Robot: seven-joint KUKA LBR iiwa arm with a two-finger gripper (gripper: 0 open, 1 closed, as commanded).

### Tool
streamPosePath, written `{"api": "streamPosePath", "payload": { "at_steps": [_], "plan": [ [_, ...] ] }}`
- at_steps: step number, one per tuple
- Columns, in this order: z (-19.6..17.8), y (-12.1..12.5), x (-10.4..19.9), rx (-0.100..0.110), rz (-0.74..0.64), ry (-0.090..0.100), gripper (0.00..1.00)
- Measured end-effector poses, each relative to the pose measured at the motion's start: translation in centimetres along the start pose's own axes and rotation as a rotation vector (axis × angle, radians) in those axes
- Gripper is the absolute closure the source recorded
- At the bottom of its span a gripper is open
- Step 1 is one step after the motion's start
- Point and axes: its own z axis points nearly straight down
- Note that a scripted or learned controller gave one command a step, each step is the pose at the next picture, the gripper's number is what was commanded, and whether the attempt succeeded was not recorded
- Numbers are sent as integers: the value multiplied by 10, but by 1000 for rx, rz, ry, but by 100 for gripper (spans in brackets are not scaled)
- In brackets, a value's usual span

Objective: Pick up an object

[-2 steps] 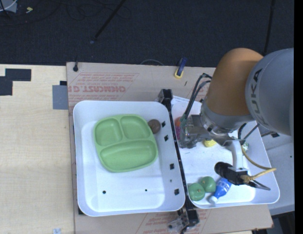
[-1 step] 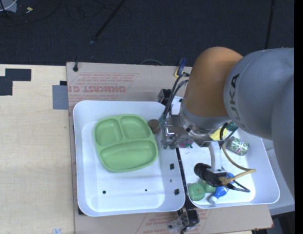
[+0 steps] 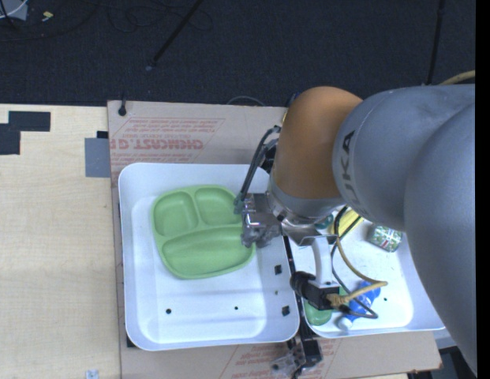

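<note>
Two white bins [image 3: 142, 290], grey arm [image 3: 402, 180] slanting from right, claw [image 3: 251, 229] at green plate's [image 3: 199, 231] edge, grip unclear.

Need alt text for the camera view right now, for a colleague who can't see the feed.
Seen from above, the grey arm reaches in from the right, its gripper at the right edge of a green divided plate lying in the left bin. The right bin holds small items, among them something blue and something yellow.

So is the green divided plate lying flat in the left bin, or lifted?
Flat. The green divided plate lies face up on the left bin floor, its three compartments showing; the gripper is at its right rim.
</note>
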Motion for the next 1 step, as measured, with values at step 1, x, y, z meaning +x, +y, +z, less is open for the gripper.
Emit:
{"api": "streamPosePath", "payload": {
  "at_steps": [1],
  "plan": [
    [-19,8,7,-4,1,1,100]
  ]
}}
